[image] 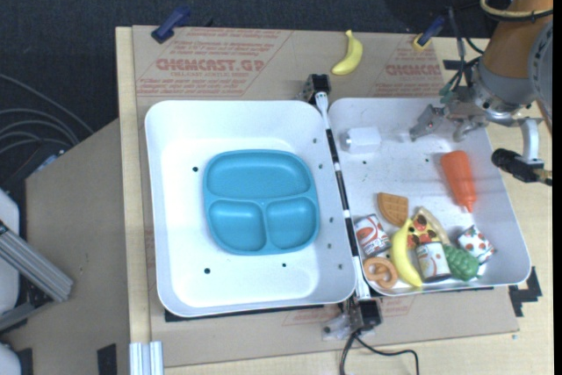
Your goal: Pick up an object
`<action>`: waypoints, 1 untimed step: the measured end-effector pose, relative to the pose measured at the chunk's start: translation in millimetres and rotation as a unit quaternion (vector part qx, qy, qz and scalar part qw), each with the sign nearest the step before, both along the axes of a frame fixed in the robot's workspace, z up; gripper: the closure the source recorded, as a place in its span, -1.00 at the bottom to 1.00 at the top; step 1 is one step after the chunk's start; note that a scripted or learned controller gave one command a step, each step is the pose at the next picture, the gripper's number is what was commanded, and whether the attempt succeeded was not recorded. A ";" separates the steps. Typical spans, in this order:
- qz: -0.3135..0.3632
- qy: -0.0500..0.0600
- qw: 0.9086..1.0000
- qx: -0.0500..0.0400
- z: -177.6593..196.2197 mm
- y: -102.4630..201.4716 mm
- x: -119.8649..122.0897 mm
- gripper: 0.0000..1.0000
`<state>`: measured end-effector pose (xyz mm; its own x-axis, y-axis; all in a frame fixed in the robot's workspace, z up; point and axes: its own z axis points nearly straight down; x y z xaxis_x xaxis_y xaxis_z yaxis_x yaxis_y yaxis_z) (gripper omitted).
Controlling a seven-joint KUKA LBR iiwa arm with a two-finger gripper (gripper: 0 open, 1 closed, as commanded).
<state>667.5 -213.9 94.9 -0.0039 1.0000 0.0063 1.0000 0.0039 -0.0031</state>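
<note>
Nearest the camera, the right bin [505, 215] holds a cluster along its front wall: a pretzel [380, 270], a banana [403, 256], a small can [370, 234], a cracker [393, 208], a green toy [460, 263] and a few packaged items too jumbled to name. Further back, an orange carrot [458, 178] lies alone on the bin floor, well apart from the cluster, and a white block [361, 138] rests near the dividing wall. The left bin [167, 189] bears a blue divided tray [260, 199]. At the far right corner the gripper [448, 120] hangs above the bin floor, fingers spread, nothing between them. A second banana [348, 55] lies on the bench beyond. Judged step: approach, before any grasp. The carrot is nearest and isolated; the next move calls for descent over it, then closing.
</note>
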 end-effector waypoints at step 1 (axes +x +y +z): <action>0.000 0.001 1.000 0.005 -7.8 -1.3 -0.4 -1.00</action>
<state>667.1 -215.2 87.1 -0.0047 0.9998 0.0173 1.0000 0.0048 -0.0057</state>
